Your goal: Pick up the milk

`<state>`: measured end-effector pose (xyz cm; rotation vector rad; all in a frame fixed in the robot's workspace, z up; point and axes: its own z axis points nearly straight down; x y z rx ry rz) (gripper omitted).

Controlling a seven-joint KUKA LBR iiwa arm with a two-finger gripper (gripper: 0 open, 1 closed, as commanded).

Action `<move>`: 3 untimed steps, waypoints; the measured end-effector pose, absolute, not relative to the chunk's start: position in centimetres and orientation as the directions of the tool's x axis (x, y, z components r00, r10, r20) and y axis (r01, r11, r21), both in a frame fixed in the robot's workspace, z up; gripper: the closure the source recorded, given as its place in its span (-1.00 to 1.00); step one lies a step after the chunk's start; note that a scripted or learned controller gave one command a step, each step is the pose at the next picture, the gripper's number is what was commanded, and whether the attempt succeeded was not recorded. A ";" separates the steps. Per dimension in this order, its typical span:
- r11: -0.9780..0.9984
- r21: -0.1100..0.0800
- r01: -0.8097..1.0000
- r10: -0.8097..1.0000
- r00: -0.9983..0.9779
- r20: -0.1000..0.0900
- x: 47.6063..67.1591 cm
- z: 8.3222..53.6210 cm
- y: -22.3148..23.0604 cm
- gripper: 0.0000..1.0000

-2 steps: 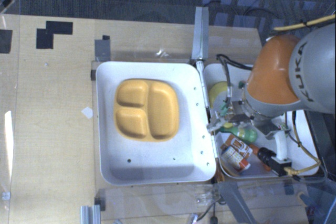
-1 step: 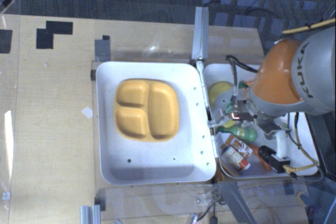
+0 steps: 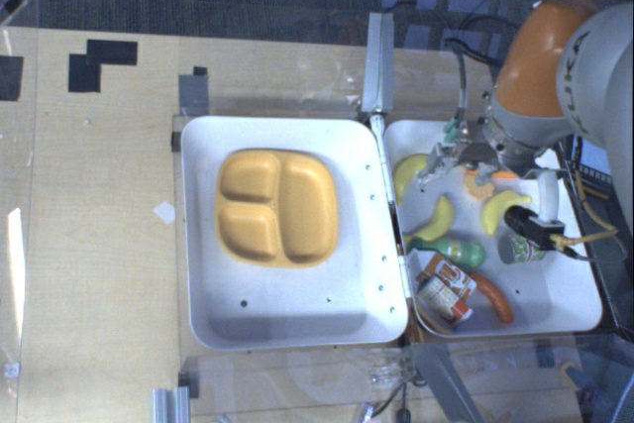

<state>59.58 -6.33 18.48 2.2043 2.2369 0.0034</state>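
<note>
The milk [image 3: 447, 288] is a small carton with a brown, red and white print. It lies on its side at the front left of the right bin [image 3: 560, 312]. My gripper [image 3: 464, 157] hangs over the back of that bin, under the grey wrist and its orange band [image 3: 540, 54]. It sits above the bananas, well behind the milk and apart from it. Nothing shows as held in it.
Around the milk lie a green bottle [image 3: 451, 250], a red sausage [image 3: 492, 298], two bananas [image 3: 436, 216] [image 3: 500, 208], a green cup [image 3: 525, 249] and a small orange piece [image 3: 493, 179]. The left bin [image 3: 208, 312] holds a yellow divided plate [image 3: 278, 206].
</note>
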 end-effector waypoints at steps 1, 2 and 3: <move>0.024 0.008 1.000 1.000 -0.024 -0.001 59.8 19.7 -6.2 1.00; 0.469 0.006 0.883 0.883 -0.469 -0.003 61.2 19.5 -1.4 1.00; 0.563 0.007 0.826 0.826 -0.563 -0.003 64.8 22.3 9.6 1.00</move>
